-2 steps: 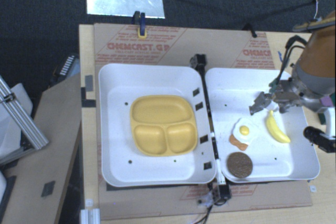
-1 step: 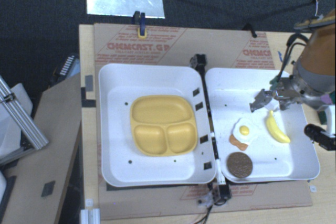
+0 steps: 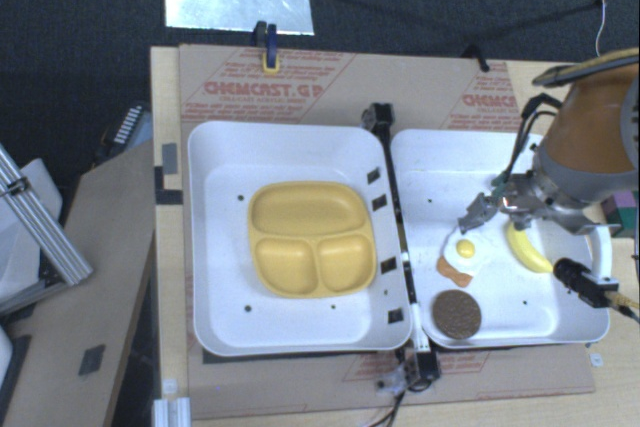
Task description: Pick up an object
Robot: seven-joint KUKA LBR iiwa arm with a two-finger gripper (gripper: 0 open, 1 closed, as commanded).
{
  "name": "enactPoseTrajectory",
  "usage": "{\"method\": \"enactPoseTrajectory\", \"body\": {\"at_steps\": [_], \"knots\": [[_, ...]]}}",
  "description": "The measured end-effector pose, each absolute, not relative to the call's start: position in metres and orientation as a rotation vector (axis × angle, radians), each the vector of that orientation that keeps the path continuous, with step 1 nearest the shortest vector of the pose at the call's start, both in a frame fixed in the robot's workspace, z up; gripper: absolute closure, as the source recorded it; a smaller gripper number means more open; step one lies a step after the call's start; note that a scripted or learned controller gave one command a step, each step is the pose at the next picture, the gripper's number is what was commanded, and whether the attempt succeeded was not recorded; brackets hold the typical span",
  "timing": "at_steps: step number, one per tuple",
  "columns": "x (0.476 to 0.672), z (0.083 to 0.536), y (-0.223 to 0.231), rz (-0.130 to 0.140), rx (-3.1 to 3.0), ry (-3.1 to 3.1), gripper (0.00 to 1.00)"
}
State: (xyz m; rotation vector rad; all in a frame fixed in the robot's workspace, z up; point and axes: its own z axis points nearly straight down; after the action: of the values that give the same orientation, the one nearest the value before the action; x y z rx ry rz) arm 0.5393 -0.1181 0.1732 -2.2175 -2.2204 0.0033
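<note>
Yellow three-compartment tray (image 3: 308, 238) sits in the left bin (image 3: 215, 215). Right bin (image 3: 430, 165) holds a fried egg (image 3: 464, 251), toast piece (image 3: 452, 269), brown cookie (image 3: 457, 313) and banana (image 3: 528, 248). Arm (image 3: 590, 140) enters from the right; gripper (image 3: 488, 208) hovers above the egg, beside the banana, fingers apparently apart w/ nothing between, though res. is poor.

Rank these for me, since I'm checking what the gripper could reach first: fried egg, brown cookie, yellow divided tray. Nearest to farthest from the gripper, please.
Measured from the gripper in the camera view:
1. Fried egg, just below the gripper in the right bin.
2. Brown cookie, farther down, near that bin's front edge.
3. Yellow divided tray, across the divider in the left bin.
</note>
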Motion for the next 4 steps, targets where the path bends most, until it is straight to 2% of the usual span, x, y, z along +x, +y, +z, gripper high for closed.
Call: {"method": "enactPoseTrajectory", "body": {"at_steps": [1, 2, 3, 4], "knots": [[0.540, 0.110, -0.118, 0.003, -2.218, -2.220, 0.00], [0.541, 0.085, -0.118, -0.002, -2.221, -2.224, 0.00], [0.545, 0.100, -0.118, -0.014, -2.228, -2.231, 1.00], [0.545, 0.144, -0.123, -0.004, -2.222, -2.228, 1.00]]}}
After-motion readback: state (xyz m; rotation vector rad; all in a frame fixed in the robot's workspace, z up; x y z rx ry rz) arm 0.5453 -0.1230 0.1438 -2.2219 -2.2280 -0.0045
